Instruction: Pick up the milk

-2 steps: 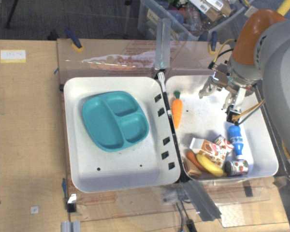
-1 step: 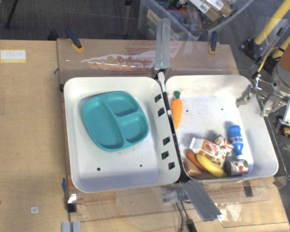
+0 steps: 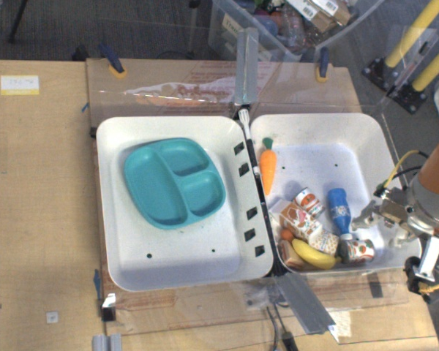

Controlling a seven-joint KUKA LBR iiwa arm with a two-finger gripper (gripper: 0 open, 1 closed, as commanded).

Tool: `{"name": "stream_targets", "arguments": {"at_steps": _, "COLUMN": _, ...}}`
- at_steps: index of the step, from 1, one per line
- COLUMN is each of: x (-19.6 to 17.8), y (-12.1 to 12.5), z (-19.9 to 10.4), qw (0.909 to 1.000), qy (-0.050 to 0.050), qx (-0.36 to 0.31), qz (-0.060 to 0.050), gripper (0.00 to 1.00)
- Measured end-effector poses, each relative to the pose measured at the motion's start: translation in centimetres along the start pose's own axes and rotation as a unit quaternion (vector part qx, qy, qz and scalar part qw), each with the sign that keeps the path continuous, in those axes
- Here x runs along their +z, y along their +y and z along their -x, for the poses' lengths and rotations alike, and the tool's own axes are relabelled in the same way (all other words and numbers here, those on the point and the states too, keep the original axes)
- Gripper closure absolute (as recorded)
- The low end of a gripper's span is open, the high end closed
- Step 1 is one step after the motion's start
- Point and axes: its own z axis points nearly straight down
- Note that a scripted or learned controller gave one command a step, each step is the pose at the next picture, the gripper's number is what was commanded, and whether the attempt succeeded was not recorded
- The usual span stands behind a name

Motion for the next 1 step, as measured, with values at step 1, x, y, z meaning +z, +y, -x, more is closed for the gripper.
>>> {"name": "stream_targets", "arguments": {"at_steps": 1, "x": 3.72, "y": 11.05, "z": -10.93, "qw": 0.9936, "qy": 0.002, "qx": 0.113, "qz": 0.005, "gripper": 0.0}}
